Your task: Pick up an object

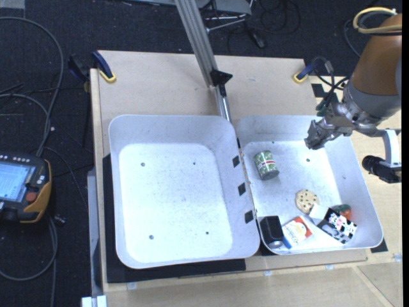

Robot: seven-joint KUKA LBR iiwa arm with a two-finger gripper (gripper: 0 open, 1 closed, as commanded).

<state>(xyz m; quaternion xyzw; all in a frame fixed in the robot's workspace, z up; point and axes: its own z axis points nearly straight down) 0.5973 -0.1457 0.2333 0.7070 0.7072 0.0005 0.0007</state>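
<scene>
White right bin (358, 190) holds all objects untouched; gripper (315, 139) hovers far side, finger state unclear; pick undone.

The arm (378, 69) runs off the right edge, and the hand's (316, 138) fingers are too small to make out.

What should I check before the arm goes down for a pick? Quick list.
1. Objects in the right bin: can, cookie, black box, carton, cow toy - ok.
2. Gripper carrying nothing - ok.
3. Gripper above a target - not ok; it sits over bare floor near the far edge.
4. Can standing apart from the rest - ok.
5. Near-corner items spaced for fingers - not ok, crowded.
6. Finger opening - cannot tell.
</scene>
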